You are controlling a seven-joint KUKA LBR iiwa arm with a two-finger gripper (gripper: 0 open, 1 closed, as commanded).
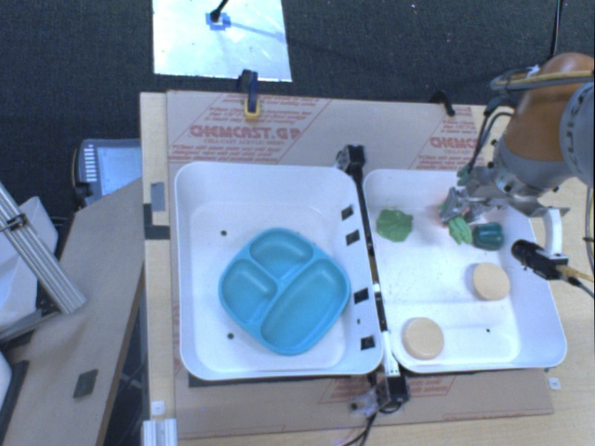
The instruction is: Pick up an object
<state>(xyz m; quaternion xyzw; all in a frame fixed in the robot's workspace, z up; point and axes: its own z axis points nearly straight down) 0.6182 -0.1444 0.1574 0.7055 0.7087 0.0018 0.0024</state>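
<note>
Grey arm with orange band reaching in from the right, wrist angled down, claw (462,214) low

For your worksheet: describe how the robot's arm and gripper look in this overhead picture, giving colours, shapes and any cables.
The arm is bulky and rounded: grey casing with a broad orange band above the wrist. The gripper is small, metallic grey. A black cable runs beside the arm.

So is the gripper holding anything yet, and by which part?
It cannot be told. The gripper is down in the right bin over small green pieces beside a teal object, but any hold is hidden.
</note>
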